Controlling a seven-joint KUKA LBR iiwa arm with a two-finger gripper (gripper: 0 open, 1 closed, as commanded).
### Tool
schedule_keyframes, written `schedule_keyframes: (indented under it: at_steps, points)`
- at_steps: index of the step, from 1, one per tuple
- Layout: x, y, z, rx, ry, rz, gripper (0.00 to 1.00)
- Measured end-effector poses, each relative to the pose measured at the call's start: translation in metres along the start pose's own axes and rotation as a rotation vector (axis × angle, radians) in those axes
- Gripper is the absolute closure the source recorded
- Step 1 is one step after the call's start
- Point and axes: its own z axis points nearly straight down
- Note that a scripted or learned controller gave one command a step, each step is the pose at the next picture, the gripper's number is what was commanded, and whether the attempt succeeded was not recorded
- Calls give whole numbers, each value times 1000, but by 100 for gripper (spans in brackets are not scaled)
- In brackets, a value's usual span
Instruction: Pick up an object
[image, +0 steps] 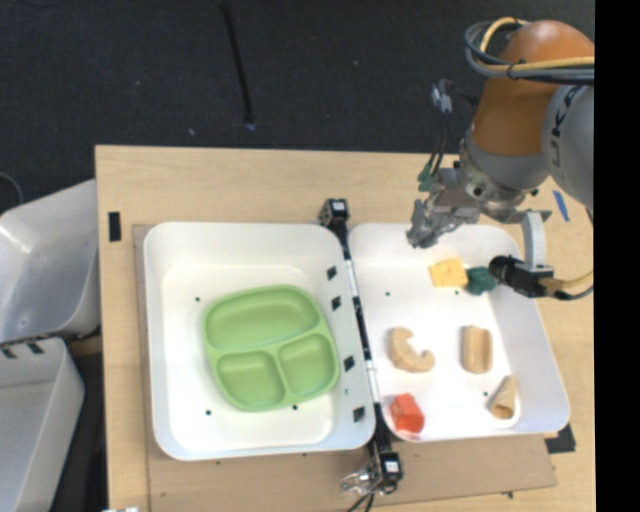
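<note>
Over the far left part of the right bin (386, 300), close to its back rim, the gripper (424, 232) hangs tip-down off the arm (515, 130), which comes in from the right with its orange band (528, 55) up top. Honestly can't tell from this angle whether the gripper is open or closed, it's just a dark grey clump from up here.

All the pickable stuff sits on the floor of that right bin. Closest one is a yellow block (447, 272), just below and to the right of the gripper tip, near it but apart. Right beside the block, on its right, is a small dark green piece (479, 281); can't say if those two touch. Further toward the front there's a curved bread piece (409, 350) and a short roll (476, 349) standing side by side with a gap between them. A tan cone (503, 397) lies tilted near the front right corner, and a red piece (406, 414) sits at the front left corner, tight against the rim.

Left bin (180, 262) has a green divided plate (268, 345) lying flat roughly in the middle, three compartments. Both bins sit side by side on the wooden bench (250, 185), touching along the middle.
</note>
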Motion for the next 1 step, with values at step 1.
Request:
schedule_keyframes:
  at_steps: [1]
  points:
    - [53,-7,-4,1,2,-1,100]
